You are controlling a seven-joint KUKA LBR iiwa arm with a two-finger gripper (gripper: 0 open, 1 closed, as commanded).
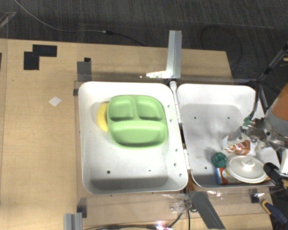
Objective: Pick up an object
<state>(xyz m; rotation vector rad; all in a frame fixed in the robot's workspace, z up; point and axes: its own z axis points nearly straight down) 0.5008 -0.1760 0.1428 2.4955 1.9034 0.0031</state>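
Several small things lie in the near right corner of the right bin point(206, 104): a crumpled orange-and-white wrapper point(237, 147), a teal round piece point(219, 158), a white domed lid point(248, 168) and a small can with a red and blue label point(222, 176). My gripper point(249, 128) reaches in from the right, low over the wrapper and just above the lid. The arm's grey wrist point(281, 128) hides part of the bin's right wall. The left bin point(129, 171) holds a green divided plate point(137, 120) with a yellow banana point(102, 117) partly tucked under its left edge.
A metal post point(174, 54) stands behind the seam between the two bins. The wooden bench point(33, 143) stretches to the left. Black cables point(273, 63) run along the arm at the right.
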